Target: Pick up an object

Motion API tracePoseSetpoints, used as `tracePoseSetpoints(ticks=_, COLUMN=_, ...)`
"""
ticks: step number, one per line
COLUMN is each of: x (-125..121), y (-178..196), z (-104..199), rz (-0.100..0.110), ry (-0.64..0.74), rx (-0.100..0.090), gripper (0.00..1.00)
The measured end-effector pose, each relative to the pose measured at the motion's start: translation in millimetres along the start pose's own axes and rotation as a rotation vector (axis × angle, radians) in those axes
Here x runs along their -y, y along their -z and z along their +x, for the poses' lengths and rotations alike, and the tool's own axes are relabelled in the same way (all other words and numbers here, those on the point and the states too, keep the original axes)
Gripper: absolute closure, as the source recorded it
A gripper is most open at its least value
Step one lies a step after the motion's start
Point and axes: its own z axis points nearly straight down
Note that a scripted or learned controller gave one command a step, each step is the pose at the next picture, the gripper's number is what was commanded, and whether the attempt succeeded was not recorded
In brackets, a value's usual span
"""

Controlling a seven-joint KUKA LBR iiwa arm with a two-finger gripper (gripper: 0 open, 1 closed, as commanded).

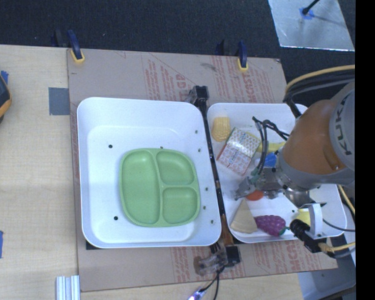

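Camera view shows two white bins side by side on the tabletop (pixel 31 186). The left bin (pixel 97 124) holds a green divided plate (pixel 159 187). The right bin (pixel 237 111) holds a yellow corn piece (pixel 221 129) at its far left, a checkered box (pixel 239 150) beside it, and a tan wedge (pixel 243 219) next to a purple grape bunch (pixel 270 224) near the front. The arm (pixel 315 142) covers the bin's right side; its gripper (pixel 257 188) sits low over a small red object (pixel 255 195), and its state cannot be told.
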Motion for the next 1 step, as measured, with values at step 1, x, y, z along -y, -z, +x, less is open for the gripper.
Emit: tracePoseSetpoints(ticks=1, x=0.0, y=10.1, z=-0.7, rz=0.001, ry=0.003, rx=0.001, gripper=1.00)
